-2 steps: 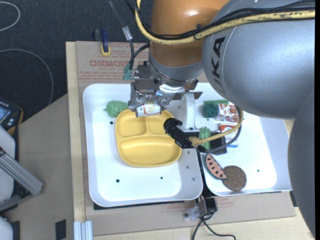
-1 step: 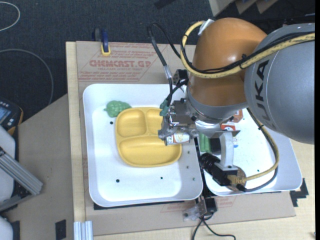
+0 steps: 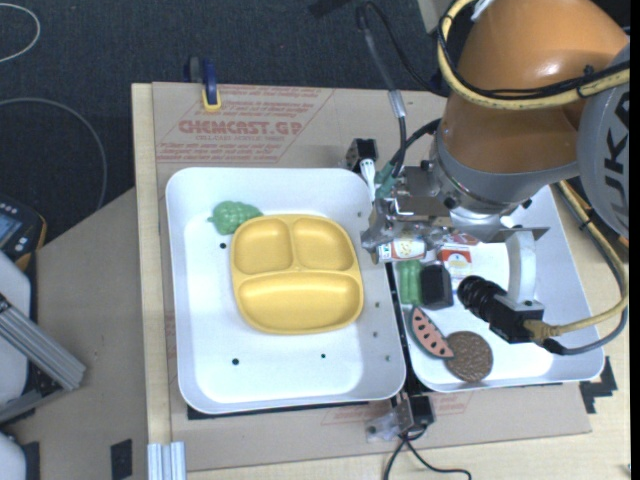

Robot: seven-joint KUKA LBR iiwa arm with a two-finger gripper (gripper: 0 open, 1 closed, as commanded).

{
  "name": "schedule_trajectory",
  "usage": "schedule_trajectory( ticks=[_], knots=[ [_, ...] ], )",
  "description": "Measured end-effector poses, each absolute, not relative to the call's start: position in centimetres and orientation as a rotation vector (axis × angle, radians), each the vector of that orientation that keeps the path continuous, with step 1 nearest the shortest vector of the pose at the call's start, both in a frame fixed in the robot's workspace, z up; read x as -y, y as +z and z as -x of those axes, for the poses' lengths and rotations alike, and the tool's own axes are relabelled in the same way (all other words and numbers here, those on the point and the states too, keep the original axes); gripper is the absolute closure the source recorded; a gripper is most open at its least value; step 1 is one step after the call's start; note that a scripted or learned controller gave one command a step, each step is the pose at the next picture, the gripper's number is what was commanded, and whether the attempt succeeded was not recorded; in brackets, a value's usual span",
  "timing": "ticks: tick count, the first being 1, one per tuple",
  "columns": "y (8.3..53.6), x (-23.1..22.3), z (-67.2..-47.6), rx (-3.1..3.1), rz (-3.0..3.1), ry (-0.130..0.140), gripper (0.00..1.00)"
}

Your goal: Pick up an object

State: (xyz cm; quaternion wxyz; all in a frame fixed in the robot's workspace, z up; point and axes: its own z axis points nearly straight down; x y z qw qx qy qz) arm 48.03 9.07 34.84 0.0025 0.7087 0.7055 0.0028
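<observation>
Gripper (image 3: 405, 238) over right bin's (image 3: 560, 363) left edge | finger state: cannot tell | yellow tray (image 3: 296, 273) centred in left bin (image 3: 200, 348)

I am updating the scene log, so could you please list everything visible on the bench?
Bins: two, white, side by side on the bench.
Divided plate: one, yellow, middle of the left bin.
Leafy toy: one, green, left bin, by the plate's upper left corner.
Watermelon slice: one, red and green, right bin, near edge.
Cookie: one, brown, right bin, beside the slice.
Clamp: one, blue and yellow, far board edge.
Arm: one, grey and orange, over the right bin.
Claw: one, metal, at the right bin's left edge.
</observation>
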Motion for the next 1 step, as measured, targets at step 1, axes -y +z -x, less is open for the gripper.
schedule_trajectory(
  ticks=[1],
  knots=[
    [35.56,-9.39,-48.01,-2.22,-2.219,0.004,1.0]
  ],
)
